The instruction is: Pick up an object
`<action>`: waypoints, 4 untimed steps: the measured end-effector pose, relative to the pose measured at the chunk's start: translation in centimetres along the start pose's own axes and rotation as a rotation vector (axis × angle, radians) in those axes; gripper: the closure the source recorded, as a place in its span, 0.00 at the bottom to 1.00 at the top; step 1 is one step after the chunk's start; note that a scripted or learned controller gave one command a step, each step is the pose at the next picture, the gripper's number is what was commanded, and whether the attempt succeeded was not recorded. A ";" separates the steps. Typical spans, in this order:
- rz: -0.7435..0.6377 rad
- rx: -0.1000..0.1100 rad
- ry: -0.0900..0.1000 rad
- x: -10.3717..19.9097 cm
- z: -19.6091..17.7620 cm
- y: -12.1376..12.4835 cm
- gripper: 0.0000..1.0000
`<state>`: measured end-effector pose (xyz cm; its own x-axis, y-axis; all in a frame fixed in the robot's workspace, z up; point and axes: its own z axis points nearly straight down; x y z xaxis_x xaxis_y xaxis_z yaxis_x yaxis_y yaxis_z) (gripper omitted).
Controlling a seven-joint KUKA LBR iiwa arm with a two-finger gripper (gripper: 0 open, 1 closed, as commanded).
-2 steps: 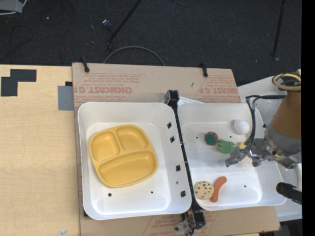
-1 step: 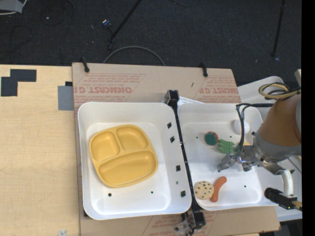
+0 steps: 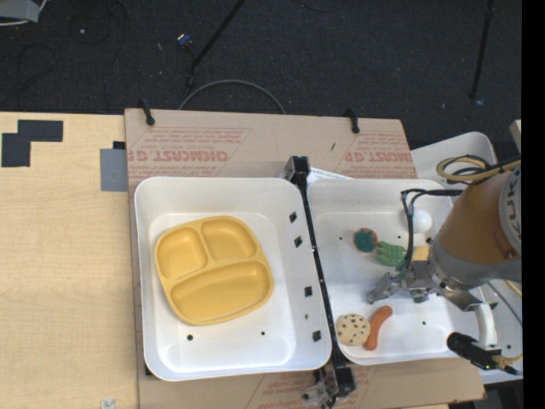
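The right bin (image 3: 341,220) holds a cookie with dark chips (image 3: 351,327), an orange sausage-shaped toy (image 3: 378,325), a green toy with a dark round head (image 3: 380,247), a white ball (image 3: 421,221) and a small yellow piece (image 3: 419,252). My gripper (image 3: 394,288) hangs low over the middle of this bin, just above and to the right of the sausage toy, below the green toy. Its grey fingers (image 3: 380,291) point left. I see nothing between them.
The left bin (image 3: 162,348) carries a yellow divided plate (image 3: 213,267). A black divider (image 3: 308,262) runs between the bins. The arm's orange band (image 3: 477,220) covers the right bin's right side. Cables loop at the right rim.
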<state>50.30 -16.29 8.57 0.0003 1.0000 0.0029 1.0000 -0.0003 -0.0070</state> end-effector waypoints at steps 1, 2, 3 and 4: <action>0.003 0.000 0.001 -0.1 -0.9 0.1 1.00; -0.003 -0.004 -0.001 0.8 -5.9 -0.3 1.00; -0.003 -0.005 -0.003 1.4 -11.7 -0.3 1.00; -0.003 -0.004 -0.003 0.9 -15.8 0.3 1.00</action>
<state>50.66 -15.49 24.40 -0.0022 1.0000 0.0000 1.0000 0.0022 -0.0034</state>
